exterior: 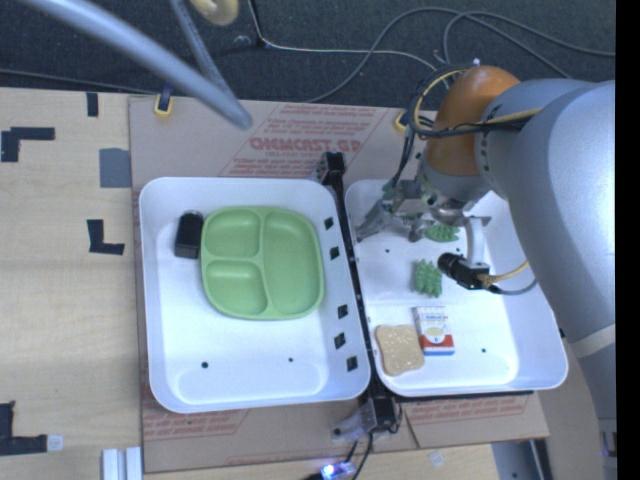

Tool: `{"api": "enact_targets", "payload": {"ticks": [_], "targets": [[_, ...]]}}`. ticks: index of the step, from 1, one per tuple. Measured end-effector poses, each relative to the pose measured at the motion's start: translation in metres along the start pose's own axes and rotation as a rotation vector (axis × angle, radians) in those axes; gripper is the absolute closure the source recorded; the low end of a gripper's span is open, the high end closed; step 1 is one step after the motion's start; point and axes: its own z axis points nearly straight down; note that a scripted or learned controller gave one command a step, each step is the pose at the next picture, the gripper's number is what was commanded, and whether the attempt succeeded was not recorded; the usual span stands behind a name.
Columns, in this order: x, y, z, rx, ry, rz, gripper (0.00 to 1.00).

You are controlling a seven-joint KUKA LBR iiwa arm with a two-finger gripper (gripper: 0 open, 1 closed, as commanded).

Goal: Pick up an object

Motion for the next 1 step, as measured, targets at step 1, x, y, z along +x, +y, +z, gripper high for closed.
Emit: {"api": "enact_targets", "payload": {"ticks": [1], "targets": [[0.0005, 0.0004, -0.0108, -0.001, 0.000, -0.001, 1.00]]}}
